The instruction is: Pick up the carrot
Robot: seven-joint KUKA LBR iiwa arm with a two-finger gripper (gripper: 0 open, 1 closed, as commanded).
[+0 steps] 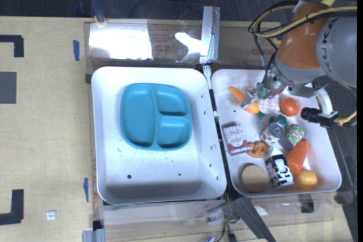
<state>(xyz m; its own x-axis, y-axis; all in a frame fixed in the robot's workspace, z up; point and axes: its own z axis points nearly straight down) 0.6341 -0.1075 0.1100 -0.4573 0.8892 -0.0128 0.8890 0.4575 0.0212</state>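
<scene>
From my remote station I watch the grey arm (326,45) reach in from the right over the right-hand bin (334,170), its orange band sitting above the bin's far edge. The gripper (264,89) is down among the toy food near the bin's far side; its fingertips are lost in the clutter there, so I cannot tell how the jaws stand, and I see nothing clearly held between them.

The carrot (236,93), a short orange cone, lies in the far-left part of that bin, just to the left of the gripper and tilted, apart from the bin wall. A second small orange piece (252,107) sits just below the gripper. A red tomato (289,106) rests just to its right. Nearer the middle lie two small cans (285,132) side by side, a pretzel (257,149) and a printed packet (233,134). A long red-orange pepper (298,156) slants toward the near edge, beside a black-and-white carton (279,170), a tan round loaf (254,176) and a yellow fruit (306,178).

The left-hand bin (108,150) holds a blue divided tray (156,116), set flat near its middle.
</scene>
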